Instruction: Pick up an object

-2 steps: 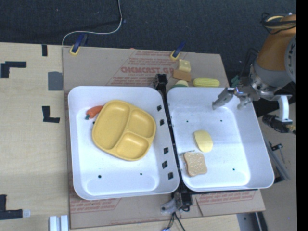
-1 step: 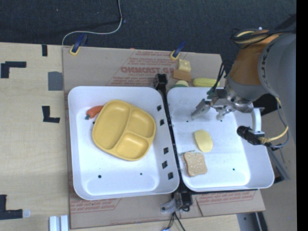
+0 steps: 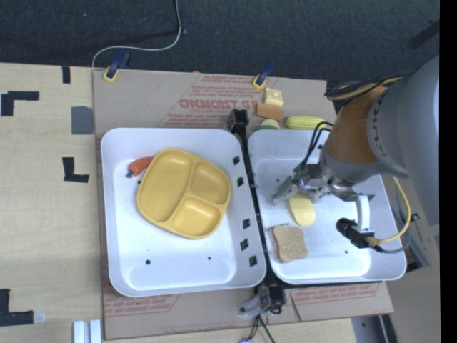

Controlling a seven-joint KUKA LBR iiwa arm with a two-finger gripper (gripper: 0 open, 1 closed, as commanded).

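Observation:
My gripper [image 3: 300, 193] hangs low over the right bin [image 3: 378, 259], its fingers spread apart and open. A pale yellow rounded piece [image 3: 303, 211] lies on the bin floor just in front of the fingertips, touching or nearly touching them, and is not held. A tan bread slice [image 3: 289, 242] lies flat nearer the front of the same bin. In the left bin [image 3: 121, 263] a yellow divided plate [image 3: 184, 192] rests at a tilt, with an orange carrot piece [image 3: 140, 165] at its back left edge.
Behind the bins on the cardboard lie a cheese block [image 3: 270, 106], a corn cob [image 3: 305, 122] and a small pale green piece [image 3: 268, 125]. The grey arm with its orange band [image 3: 357, 131] covers the right bin's back right. A black divider [image 3: 246, 191] separates the bins.

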